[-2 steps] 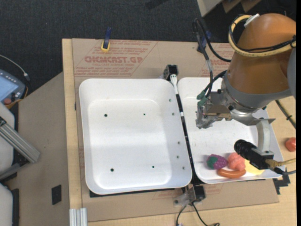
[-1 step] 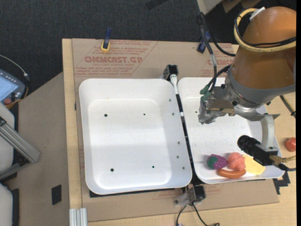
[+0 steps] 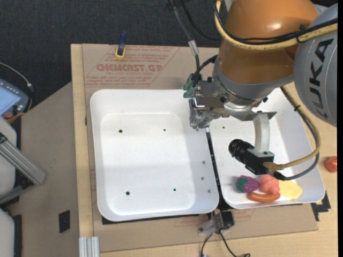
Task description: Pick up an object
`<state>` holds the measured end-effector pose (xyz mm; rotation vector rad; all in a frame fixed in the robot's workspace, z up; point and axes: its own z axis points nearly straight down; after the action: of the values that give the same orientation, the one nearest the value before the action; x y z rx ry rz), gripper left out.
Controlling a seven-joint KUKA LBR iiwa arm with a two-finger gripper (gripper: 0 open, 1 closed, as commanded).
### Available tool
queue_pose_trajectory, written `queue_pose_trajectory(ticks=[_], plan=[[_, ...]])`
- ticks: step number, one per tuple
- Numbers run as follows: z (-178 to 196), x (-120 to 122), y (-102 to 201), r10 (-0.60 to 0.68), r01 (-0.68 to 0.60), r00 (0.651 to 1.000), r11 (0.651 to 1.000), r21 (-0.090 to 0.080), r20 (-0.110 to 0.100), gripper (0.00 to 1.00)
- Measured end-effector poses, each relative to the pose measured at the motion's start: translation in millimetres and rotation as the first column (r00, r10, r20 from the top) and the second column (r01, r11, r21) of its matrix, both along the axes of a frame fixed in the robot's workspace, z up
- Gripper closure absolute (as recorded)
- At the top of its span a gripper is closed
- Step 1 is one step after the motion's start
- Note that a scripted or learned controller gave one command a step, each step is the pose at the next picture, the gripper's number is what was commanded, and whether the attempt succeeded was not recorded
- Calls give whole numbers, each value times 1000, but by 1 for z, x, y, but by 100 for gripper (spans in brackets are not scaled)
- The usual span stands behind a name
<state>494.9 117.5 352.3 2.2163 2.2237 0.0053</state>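
Several small toys lie in the front corner of the right bin [image 3: 305, 143]: a purple grape bunch [image 3: 247, 184], a pink-orange piece [image 3: 269, 183], a yellow piece [image 3: 291, 190] and an orange-red sausage shape [image 3: 262, 196]. My gripper [image 3: 199, 118] hangs under the big orange-banded wrist, at the back of the ridge between the two bins. It is well behind and left of the toys. Nothing shows under it. A black cylinder [image 3: 244, 153] on a white bracket hangs from the wrist just above the grapes.
The left bin [image 3: 107, 159] is white with a few dark dots. Both bins sit on a cardboard sheet [image 3: 128, 63] with a blue-and-yellow clip [image 3: 121, 46] at the back. An orange object [image 3: 332, 164] lies outside the right bin.
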Motion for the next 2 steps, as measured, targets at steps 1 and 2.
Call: queue_pose_trajectory(ticks=[1, 2], plan=[[-140, -17, -31, -7, 7, 1000, 1000, -2, -13, 100], [-136, -16, -30, -5, 5, 1000, 1000, -1, -4, 0]])
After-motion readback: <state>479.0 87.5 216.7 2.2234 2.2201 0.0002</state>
